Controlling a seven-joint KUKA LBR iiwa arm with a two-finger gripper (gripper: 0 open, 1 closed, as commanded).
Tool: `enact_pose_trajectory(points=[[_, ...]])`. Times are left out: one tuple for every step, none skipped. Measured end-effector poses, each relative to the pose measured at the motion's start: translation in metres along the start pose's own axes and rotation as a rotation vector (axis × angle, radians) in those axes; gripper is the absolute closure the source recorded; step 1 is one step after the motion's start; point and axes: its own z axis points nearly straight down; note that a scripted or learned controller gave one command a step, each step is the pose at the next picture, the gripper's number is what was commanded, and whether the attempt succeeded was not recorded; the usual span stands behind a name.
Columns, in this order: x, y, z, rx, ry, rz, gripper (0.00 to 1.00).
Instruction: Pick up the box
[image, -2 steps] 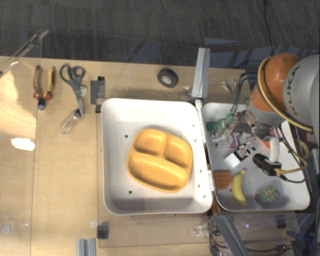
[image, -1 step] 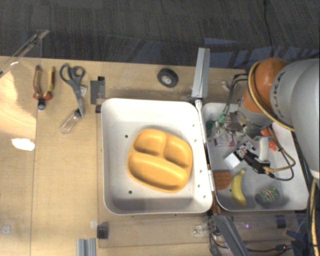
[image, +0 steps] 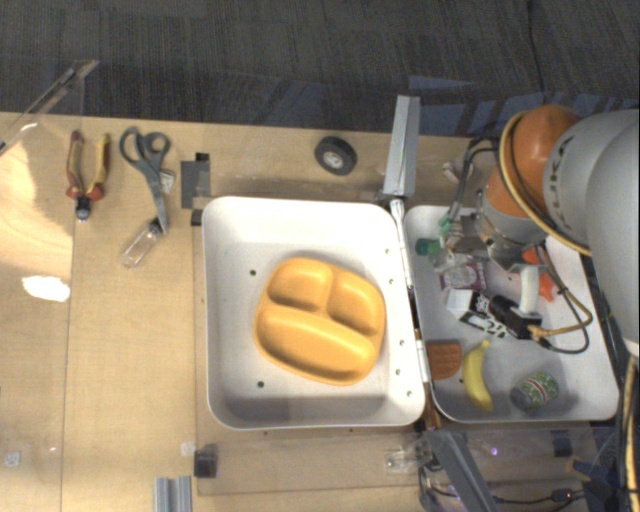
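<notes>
Box, small and white, sits half hidden under the gripper in the right bin, gripper opening unreadable; nearer lie one banana, one brown block, one green ball; left bin holds one yellow mould.

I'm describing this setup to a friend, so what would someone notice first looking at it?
A big glossy yellow-orange lumpy mould fills the middle of the left white bin. The grey arm with its orange band looms over the right bin, which is cluttered with small items, including a banana at its near edge. Scissors and pliers lie on the bench's far left.
</notes>
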Motion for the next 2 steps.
enact_pose_trajectory(points=[[0.0216,-0.0373,-0.1491,0.028,0.004,-0.288,1.0],[0.0214,-0.0376,-0.1486,0.029,0.004,-0.287,0.0]])
